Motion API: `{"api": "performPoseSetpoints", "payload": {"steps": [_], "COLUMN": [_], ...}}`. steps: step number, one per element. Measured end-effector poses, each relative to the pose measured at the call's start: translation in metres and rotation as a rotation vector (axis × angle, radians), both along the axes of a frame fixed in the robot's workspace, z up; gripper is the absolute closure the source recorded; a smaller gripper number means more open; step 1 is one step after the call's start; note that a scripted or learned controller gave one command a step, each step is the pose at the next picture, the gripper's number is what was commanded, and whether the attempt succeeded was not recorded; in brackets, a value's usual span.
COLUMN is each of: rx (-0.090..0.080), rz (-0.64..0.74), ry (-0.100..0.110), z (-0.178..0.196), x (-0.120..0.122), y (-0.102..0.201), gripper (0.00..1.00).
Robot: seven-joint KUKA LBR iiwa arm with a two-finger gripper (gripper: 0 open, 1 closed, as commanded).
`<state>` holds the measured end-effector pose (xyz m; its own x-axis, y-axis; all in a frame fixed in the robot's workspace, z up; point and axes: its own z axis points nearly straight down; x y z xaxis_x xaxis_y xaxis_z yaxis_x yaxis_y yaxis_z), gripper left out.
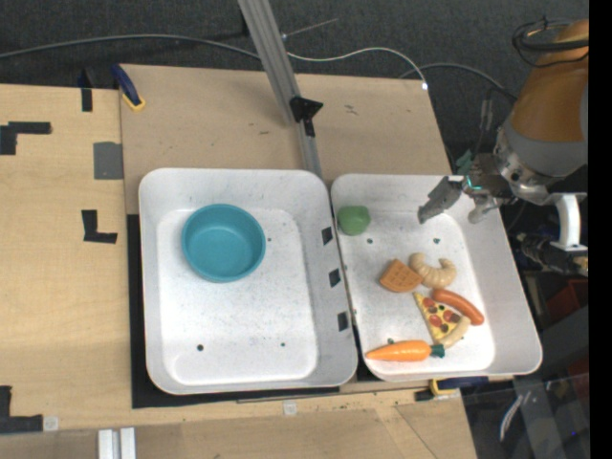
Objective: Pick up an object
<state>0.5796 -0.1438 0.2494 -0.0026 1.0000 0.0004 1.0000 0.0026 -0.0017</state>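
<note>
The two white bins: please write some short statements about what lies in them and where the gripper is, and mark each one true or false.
1. The blue bowl sits in the left bin. True.
2. The carrot lies in the left bin beside the bowl. False: it lies in the right bin, near its front edge.
3. The gripper holds the green ball. False: the ball lies apart from it on the bin floor, and nothing is between its fingers.
4. The gripper is over the far part of the right bin. True.
5. The pizza slice lies next to the sausage. True.

Bench [239,113] with 2 bins [163,352]
</note>
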Motion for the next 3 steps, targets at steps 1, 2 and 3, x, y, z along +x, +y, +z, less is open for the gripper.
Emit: {"api": "performPoseSetpoints", "payload": {"steps": [1, 2, 3], "rx": [0.000, -0.001, -0.001], "rz": [0.000, -0.002, -0.001], "ry": [0.000, 0.004, 0.005], "z": [0.000, -0.045, -0.088], "x": [0.000, -0.003, -0.004], "y": [0.000, -0.004, -0.004], "gripper": [0.00, 0.00, 0.00]}}
